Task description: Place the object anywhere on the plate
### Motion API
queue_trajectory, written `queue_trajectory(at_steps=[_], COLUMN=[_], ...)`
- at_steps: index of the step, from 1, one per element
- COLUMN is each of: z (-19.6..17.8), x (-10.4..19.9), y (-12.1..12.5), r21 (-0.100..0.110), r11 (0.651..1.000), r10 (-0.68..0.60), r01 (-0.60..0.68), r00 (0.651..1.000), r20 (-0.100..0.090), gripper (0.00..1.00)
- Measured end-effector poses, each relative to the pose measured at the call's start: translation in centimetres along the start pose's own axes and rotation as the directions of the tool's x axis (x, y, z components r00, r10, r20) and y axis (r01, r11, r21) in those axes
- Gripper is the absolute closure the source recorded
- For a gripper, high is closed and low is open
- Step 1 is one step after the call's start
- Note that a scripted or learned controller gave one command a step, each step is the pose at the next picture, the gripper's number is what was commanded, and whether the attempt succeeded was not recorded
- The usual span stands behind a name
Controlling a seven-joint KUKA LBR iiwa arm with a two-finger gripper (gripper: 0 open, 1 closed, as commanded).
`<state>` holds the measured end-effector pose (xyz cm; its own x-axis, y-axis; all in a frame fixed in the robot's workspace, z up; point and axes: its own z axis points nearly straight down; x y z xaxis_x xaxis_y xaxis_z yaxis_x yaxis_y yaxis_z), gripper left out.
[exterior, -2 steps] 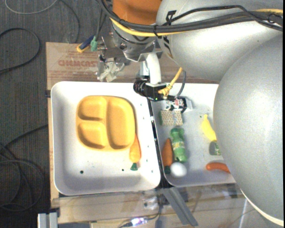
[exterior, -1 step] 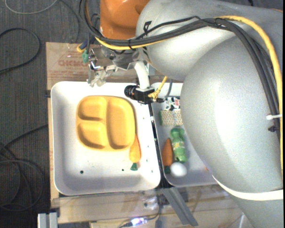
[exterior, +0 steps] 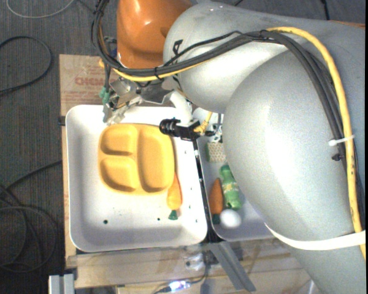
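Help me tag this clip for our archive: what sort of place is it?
Probably a robotics lab workcell rather than a kitchen. A big grey arm reaches over two white bins, loose cables trail across the dark floor, and the bins hold a yellow divided plate and toy food such as a carrot.

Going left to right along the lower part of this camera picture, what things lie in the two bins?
Yellow compartmented plastic plate → orange toy carrot with green tip → brown oblong toy → green bottle-shaped toy, with a white ball below it.

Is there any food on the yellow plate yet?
Not yet. The yellow plate shows bare sections. A carrot lies beside it in the left bin.
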<state>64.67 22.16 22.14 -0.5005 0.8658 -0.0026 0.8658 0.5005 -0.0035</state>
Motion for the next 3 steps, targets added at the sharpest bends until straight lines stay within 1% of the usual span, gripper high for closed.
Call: queue_trajectory(at_steps=[1,2,3], z=[0.3,-1.1,-1.1], x=[1.1,4.8,4.9], y=[-2.1,-7.1,-7.1], r21=[-0.003,-0.003,-0.003], r11=[0.951,0.893,0.893], r10=[-0.308,-0.45,-0.451], r01=[0.308,0.45,0.451], r00=[0.951,0.893,0.893], r20=[0.0,-0.001,-0.001], gripper=[1.0,1.0,0.0])
